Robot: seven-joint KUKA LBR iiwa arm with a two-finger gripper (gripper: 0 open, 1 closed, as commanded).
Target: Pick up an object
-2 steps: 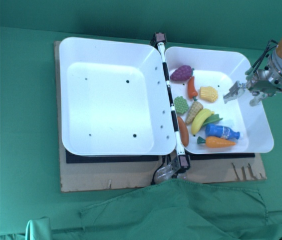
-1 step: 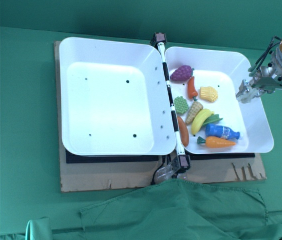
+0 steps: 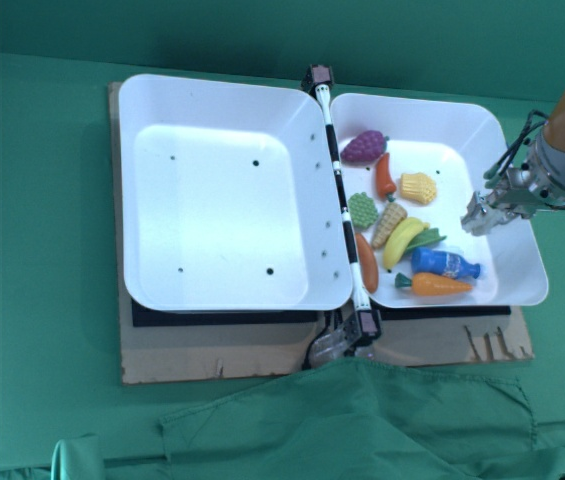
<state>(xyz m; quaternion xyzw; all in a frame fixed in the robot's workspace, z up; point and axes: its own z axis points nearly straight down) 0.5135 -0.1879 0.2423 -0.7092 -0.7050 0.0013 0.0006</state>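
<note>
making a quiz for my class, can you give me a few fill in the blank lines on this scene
1. All the toy food lies in the ____ bin.
2. The purple toy is a bunch of ____.
3. The blue bottle lies just above the ____.
4. The gripper hovers over the right bin's ____ edge.

Missing words: right; grapes; carrot; right

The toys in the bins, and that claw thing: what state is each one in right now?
Gripper: above the right bin's right side, holding nothing.
Blue bottle: lying on its side.
Carrot: lying flat, beside the bottle.
Banana: lying flat.
Purple grapes: resting near the divider.
Right bin: holds all the toys.
Left bin: no toys inside.
</note>
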